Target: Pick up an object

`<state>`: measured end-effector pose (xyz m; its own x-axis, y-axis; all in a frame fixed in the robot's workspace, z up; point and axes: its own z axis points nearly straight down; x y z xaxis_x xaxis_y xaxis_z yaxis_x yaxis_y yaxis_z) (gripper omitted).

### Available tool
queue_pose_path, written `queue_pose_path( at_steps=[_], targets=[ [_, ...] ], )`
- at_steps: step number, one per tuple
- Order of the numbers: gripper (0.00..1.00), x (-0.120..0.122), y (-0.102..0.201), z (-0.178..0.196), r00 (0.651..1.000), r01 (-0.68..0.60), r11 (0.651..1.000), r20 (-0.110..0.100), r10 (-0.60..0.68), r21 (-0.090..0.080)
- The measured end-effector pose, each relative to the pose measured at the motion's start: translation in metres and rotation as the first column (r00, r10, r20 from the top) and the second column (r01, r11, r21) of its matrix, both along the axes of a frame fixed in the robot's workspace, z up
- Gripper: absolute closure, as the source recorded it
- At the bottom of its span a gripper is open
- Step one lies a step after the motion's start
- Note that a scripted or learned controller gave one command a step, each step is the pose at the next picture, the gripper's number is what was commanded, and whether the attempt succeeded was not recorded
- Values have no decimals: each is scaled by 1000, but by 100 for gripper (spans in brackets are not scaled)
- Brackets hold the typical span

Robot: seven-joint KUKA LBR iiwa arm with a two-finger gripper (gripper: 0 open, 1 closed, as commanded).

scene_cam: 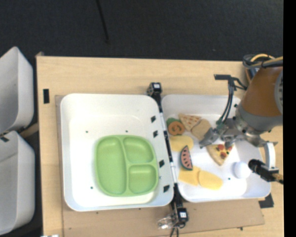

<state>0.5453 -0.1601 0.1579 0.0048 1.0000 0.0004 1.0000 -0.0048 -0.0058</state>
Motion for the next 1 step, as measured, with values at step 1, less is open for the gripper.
queue_pose_path(
  at_steps=[1],
  targets=[
    [0, 0, -2, -53, 1000, -2, 1000, 4, 2, -3]
  ],
)
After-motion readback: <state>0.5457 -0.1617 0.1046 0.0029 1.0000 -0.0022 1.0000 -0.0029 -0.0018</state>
